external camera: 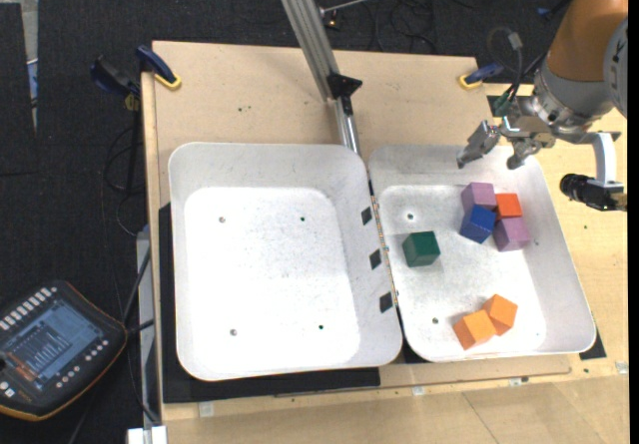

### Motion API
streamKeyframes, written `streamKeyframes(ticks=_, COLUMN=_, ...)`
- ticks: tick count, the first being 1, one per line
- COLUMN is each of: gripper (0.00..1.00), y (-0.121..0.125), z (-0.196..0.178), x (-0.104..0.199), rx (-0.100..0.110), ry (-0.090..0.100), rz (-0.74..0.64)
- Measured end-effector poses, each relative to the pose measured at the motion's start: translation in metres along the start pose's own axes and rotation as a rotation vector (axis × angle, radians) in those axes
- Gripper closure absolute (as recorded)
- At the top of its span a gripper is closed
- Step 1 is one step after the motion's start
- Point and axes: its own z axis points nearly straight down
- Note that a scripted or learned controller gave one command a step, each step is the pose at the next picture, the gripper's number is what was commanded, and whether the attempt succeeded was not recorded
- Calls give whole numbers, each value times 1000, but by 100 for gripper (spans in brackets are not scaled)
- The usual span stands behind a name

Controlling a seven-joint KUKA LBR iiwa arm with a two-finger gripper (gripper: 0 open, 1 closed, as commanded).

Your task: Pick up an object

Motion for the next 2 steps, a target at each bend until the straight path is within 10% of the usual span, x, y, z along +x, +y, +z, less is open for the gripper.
streamKeyframes(ticks=2, gripper=0, y=1, z=60, x=6, rx=1, ry=0, rz=-3)
